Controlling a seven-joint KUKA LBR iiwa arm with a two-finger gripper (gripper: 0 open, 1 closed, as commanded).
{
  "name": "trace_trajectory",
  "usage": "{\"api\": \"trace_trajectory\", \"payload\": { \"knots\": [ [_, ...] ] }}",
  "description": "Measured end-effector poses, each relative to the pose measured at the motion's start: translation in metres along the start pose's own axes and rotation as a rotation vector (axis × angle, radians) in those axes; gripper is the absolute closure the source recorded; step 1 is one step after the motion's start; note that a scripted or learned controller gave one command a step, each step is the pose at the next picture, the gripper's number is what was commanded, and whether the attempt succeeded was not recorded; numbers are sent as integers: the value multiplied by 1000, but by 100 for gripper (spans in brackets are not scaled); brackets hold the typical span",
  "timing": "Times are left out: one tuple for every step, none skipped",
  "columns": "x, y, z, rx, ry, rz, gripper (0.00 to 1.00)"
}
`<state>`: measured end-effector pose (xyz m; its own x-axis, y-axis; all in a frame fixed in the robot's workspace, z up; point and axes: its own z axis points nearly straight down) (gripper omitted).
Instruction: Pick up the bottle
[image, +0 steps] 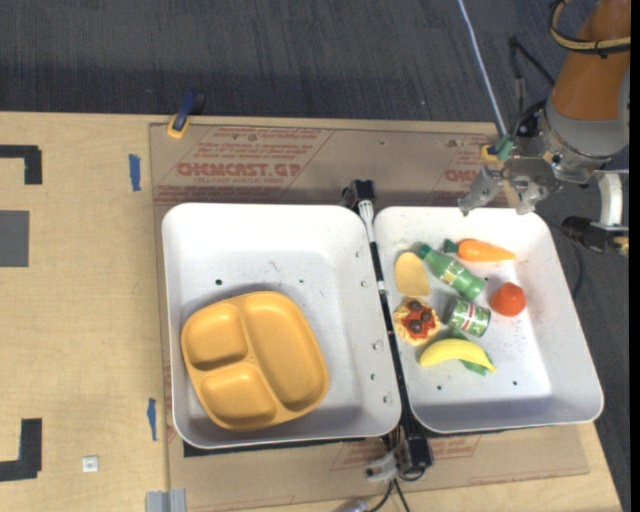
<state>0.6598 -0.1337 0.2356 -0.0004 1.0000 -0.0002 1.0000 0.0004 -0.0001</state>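
On my far left the left bin (200, 235) holds just the yellow divided plate (254, 357), well apart from the work, so I see no trouble there. The trouble sits past the divider, in the right bin (560, 380), where the toys crowd together. The pale yellow piece (411, 273) lies just beside the neck end of the green bottle (451, 272), which lies on its side, slanting from upper left down to lower right across the bin's upper middle. Below it the pizza slice (416, 320) and the green can (467, 318) sit close, the can almost touching the bottle's lower end, and the banana (456, 354) lies beneath those. The carrot (485, 251) lies just above the bottle's right part, and the tomato (509, 299) rests just right of it. My tool (503, 186) hangs above the bin's back rim, up and to the right of the bottle, its two fingers spread apart with nothing between them. As I judge it, the risk is in the crowding: if I come down square to the bin rather than across the bottle's slant, a finger may land on the carrot or the can, and I may close on the wrong thing or shove the bottle aside. A round, lying bottle may also roll out from between my fingers.
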Motion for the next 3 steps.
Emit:
{"api": "trace_trajectory", "payload": {
  "knots": [
    [31,-45,123,1,0,53,0],
    [29,-43,109,-6,-1,54,100],
    [91,-136,51,2,2,73,100]
  ]
}}
